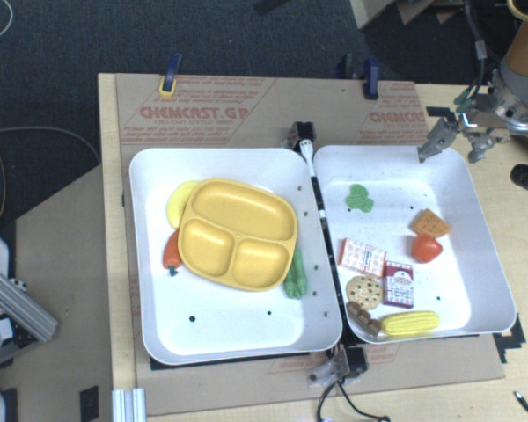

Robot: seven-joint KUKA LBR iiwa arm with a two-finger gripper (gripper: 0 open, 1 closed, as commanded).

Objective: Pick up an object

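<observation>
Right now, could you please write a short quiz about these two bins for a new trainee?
1. True or false: the yellow tray lies in the right bin.
2. Which item touches the corn cob? A) green broccoli B) cookie C) neither
3. Fill in: the gripper is above the right bin's ____ edge.

Key: 1. False, it lies in the left bin. 2. C. 3. Far (top) edge, holding nothing.
</observation>
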